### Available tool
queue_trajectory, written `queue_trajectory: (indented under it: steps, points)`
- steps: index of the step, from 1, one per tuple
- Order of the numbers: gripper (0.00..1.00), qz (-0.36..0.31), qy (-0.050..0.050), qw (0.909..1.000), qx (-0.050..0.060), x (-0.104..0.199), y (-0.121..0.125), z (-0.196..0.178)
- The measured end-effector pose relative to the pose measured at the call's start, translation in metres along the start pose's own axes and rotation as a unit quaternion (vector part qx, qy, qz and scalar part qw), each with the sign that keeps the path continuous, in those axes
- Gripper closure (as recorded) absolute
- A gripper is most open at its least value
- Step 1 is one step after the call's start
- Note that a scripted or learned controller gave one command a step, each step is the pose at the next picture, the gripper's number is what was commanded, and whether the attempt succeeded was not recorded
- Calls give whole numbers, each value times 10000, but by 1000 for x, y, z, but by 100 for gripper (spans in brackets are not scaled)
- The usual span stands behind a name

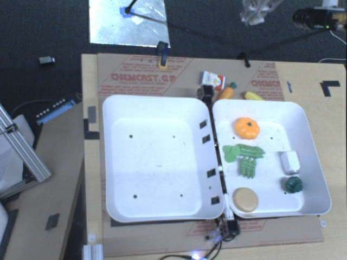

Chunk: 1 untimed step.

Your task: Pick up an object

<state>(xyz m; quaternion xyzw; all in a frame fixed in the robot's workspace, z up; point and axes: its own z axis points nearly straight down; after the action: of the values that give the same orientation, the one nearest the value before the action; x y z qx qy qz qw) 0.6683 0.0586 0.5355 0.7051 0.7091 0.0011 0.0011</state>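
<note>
2 white bins on the tabletop, claw raised far behind them.

The claw (259, 7) hangs at the far right, well apart from both bins; whether it is open or closed I cannot tell. The right bin (312, 140) holds an orange pumpkin (246, 128), green leafy pieces (244, 157), a white block (289, 161), a dark green ball (294, 184) and a tan round disc (245, 199). The left bin (116, 112) lies just beside it.
</note>
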Motion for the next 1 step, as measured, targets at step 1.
queue_trajectory:
  steps: [1]
  points:
    - [100, 1, 1, 10000, 1, 24, 0, 0]
